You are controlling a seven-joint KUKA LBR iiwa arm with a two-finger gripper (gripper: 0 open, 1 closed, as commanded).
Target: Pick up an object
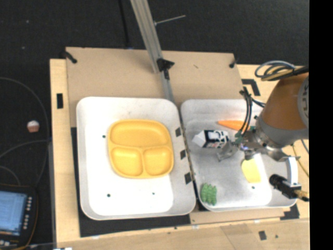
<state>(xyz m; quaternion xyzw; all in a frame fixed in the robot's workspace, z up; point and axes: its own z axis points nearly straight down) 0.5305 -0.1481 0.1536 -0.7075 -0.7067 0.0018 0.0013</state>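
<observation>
The right bin [229, 199] holds an orange carrot-shaped piece [232, 124] near its back, a small white and black carton [210, 138] in its left middle, a green lumpy piece [208, 192] at the front left and a pale yellow block [251, 171] to the right. My gripper [228, 151] hangs low over the middle of this bin. It is just right of and slightly in front of the carton, below the carrot and left of the yellow block. Nothing is visibly held in it.
The left bin [93, 191] bears a yellow divided plate [140, 147]. A slanted metal pole [151, 40] rises behind the bins. The grey and orange arm [283, 113] covers the right bin's right side.
</observation>
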